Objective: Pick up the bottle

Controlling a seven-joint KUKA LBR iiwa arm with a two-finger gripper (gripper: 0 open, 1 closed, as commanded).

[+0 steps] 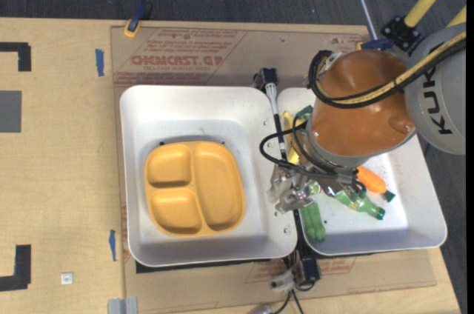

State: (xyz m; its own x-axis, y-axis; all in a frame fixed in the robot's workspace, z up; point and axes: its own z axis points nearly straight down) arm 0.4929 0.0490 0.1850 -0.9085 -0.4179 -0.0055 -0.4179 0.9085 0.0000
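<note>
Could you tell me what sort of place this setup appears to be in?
Probably a robotics lab: a KUKA arm reaches over two white bins on a cardboard-covered bench marked with tape.

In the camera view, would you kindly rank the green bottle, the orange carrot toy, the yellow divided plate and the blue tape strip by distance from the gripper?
1. Green bottle, just below the gripper, at the right bin's left edge.
2. Orange carrot toy, to its right.
3. Yellow divided plate, in the left bin.
4. Blue tape strip, far upper left on the bench.
</note>
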